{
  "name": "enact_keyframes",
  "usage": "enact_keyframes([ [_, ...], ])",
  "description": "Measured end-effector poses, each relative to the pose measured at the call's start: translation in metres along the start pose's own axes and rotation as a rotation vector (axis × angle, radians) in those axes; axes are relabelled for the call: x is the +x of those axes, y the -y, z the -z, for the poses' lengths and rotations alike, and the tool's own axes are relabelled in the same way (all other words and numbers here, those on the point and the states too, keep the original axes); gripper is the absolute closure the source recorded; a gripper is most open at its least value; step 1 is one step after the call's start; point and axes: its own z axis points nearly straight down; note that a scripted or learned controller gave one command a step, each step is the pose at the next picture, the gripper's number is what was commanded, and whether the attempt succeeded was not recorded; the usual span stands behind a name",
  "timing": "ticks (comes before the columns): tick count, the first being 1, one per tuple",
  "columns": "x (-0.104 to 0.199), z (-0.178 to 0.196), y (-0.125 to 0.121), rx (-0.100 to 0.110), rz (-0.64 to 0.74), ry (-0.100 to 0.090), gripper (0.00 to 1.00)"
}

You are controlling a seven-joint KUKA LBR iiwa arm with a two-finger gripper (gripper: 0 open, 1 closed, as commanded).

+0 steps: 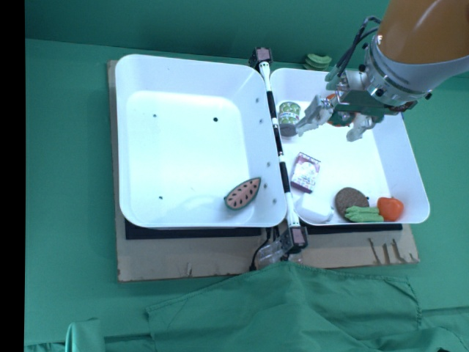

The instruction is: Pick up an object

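My pincer (333, 122) hangs over the far part of the right bin (401, 169), its two fingers spread apart with nothing between them. One finger (308, 116) points left toward the divider, the other (361, 129) sits further right. My grey wrist and the orange band above it come in from the upper right.

Just left of my pincer, against the bin's left wall, stands a small cup with a green top (289, 117); my left finger is just beside it, and I cannot tell whether it touches. A bit of red-orange thing (338, 118) shows under my pincer, mostly hidden.

Nearer in the same bin lies a small pink and red packet (305, 172), then a white block (316, 210) at the near left corner. To its right are a brown round patty (350, 197), a green pea pod (363, 214) touching it, and an orange-red toy vegetable (390, 208) at the near right corner.

The left bin (139, 86) holds a watermelon slice toy (242, 193) near its near right corner.

Both bins rest on a sheet of brown cardboard (183, 259) laid over a green cloth bench (66, 160). A loose fold of green cloth (293, 306) bunches along the near edge. A small green item (319, 61) lies on the cloth beyond the right bin.
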Motion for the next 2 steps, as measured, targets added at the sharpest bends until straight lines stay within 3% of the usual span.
enact_keyframes([
  [1, 0.024, 0.091, -0.053, -0.018, -0.004, 0.0, 1.0],
  [2, -0.016, 0.039, -0.027, 0.002, -0.011, 0.002, 1.0],
])
